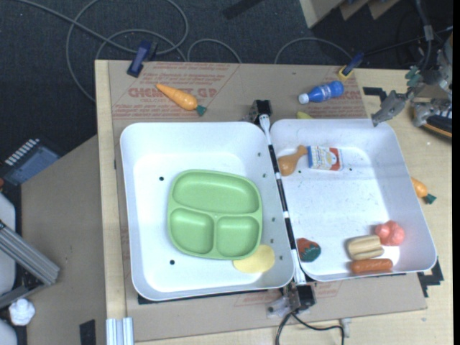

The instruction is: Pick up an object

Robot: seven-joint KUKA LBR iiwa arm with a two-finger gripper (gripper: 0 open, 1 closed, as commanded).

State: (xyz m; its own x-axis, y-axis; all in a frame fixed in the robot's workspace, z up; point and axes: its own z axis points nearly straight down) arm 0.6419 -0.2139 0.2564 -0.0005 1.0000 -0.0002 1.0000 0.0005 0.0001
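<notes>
Robotics lab, cardboard-topped bench (180, 92), loose cables (108, 20), toy food bins (144, 192)

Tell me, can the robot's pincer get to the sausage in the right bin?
Probably yes. The sausage lies uncovered near the right bin's front wall, with only the bun close behind it. The pincer waits beyond the far corner.

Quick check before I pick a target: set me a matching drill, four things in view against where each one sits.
Things:
1. green divided plate
2. blue bottle
3. hot dog bun
4. toy carrot

Places:
A. on the cardboard above the left bin
B. near corner of the right bin
C. middle of the left bin
D. on the cardboard above the right bin

Pairs: 1-C, 2-D, 3-B, 4-A
</notes>
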